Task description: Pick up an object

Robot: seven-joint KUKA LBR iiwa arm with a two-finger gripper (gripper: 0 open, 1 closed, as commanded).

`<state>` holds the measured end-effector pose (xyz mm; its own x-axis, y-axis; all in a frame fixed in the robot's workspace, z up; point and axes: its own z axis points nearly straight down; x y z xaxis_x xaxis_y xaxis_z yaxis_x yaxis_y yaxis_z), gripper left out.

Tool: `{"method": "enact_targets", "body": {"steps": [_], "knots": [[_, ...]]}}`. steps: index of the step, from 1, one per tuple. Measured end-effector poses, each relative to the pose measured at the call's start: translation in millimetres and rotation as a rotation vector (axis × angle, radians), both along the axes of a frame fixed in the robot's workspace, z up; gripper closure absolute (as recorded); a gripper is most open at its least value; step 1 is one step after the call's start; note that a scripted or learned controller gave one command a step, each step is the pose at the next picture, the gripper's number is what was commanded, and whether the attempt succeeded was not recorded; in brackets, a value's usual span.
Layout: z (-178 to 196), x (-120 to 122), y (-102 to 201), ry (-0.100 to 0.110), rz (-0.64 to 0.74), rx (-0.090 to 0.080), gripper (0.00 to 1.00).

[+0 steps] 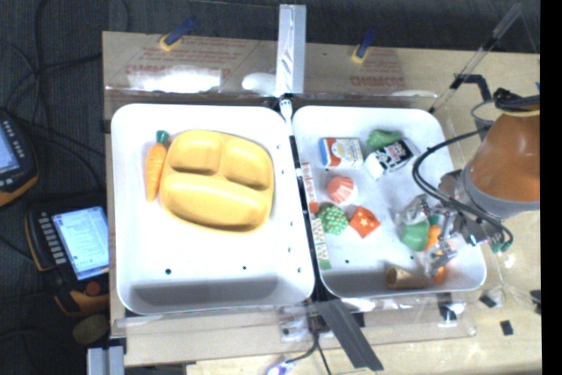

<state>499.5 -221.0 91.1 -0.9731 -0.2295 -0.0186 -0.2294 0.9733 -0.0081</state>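
At the near edge of the right bin (457, 281), a brown cone-shaped piece (402, 277) lies against the front wall. Just beside it, on its right, the gripper (436, 243) reaches down into the bin's right front part, over a green object (414, 234) and small orange pieces (435, 234). Whether it grasps anything cannot be told from this view, since wires and metal parts crowd that spot. Above it the arm's orange band (514, 155) fills the right edge.

Further in, toward the bin's middle, a red block (363, 223) sits just beside a green studded toy (333, 219), and a red-and-white ball (341, 188) lies behind them. At the far side stand a small red-and-white carton (341, 152), a black-and-white toy (389, 157) and a green leafy piece (381, 138).

In the left bin (132, 277) a yellow sectioned tray (217, 178) lies at a slant, with a toy carrot (154, 169) just at its left edge.

Beyond both bins, a blue-and-yellow clip (177, 34) and another clip (362, 49) rest on the bench's far board (228, 61).
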Motion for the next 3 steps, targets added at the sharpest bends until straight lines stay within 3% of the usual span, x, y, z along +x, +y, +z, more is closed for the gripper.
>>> {"method": "enact_targets", "body": {"steps": [2,3], "knots": [[0.0,-1.6,0.2,0.002,0.156,-0.005,0.0],[9.6,-0.6,1.1,0.003,0.156,-0.006,1.0]]}}
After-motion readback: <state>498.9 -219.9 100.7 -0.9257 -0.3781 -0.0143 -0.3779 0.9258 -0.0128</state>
